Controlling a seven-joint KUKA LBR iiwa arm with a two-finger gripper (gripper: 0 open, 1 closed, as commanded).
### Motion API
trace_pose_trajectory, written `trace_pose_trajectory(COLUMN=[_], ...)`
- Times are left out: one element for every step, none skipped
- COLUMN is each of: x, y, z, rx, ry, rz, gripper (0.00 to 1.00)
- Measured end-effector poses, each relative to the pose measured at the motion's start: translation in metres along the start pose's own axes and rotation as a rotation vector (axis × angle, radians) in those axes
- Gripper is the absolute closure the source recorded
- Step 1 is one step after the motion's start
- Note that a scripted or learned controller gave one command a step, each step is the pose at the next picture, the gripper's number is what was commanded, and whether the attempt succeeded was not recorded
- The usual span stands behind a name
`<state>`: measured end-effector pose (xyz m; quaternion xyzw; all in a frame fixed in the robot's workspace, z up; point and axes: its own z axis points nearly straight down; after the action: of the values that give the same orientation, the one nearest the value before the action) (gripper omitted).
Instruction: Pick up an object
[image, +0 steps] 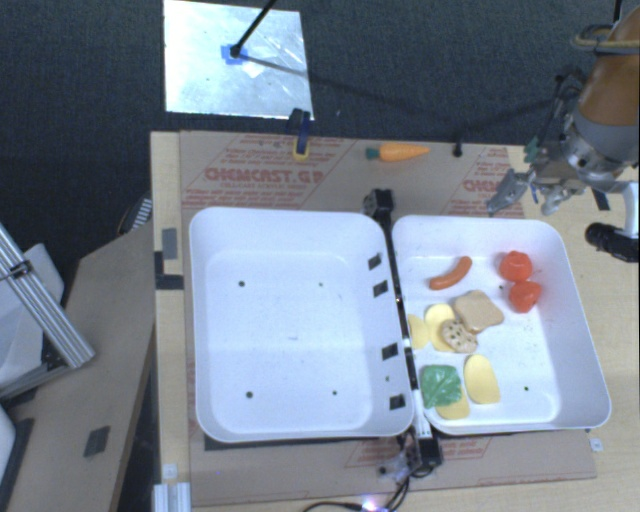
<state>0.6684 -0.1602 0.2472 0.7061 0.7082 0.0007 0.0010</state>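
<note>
Here the pincer (527, 192), spread and holding nothing, hangs above-right of the sausage (450, 272).

Two white bins: the left bin (290, 320) plain white with small dark dots on its floor; the right bin (575, 330) holds an orange-red sausage (450, 272), two red tomatoes (517, 266), a tan bread slice (478, 311), a brown-dotted cracker (459, 337), pale yellow pieces (481, 380) and a green leafy piece (438, 383); the bench (260, 170) is tan with faded red lettering; an orange carrot (398, 152) lies near its far edge.
</note>
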Motion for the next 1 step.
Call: trace_pose_trajectory(x=[0.0468], y=[-0.0016], z=[0.132], rx=[0.01], ry=[0.004], rz=[-0.005], gripper=[0.0])
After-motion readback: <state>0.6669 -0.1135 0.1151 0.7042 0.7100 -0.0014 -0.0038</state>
